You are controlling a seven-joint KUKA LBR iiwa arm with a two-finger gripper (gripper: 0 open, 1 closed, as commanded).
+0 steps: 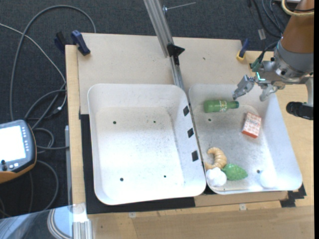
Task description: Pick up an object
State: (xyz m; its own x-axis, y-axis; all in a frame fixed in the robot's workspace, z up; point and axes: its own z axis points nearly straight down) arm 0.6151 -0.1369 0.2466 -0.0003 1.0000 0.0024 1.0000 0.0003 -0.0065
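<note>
Honestly, no writing can be made out on anything here; the orange carton (251, 125) shows a pale patch, too small to read. It lies toward three o'clock in the right bin (281, 148), with the green bottle (220, 105) on its side at twelve o'clock. Down at six o'clock sit a tan curled toy (217, 157), a white ball (216, 177) and a green lump (235, 172), bunched together. The gripper (254, 89) hangs over the bin's far rim, fingers spread, holding nothing, just beside the bottle's cap end. The left bin (99, 133) lies alongside
</note>
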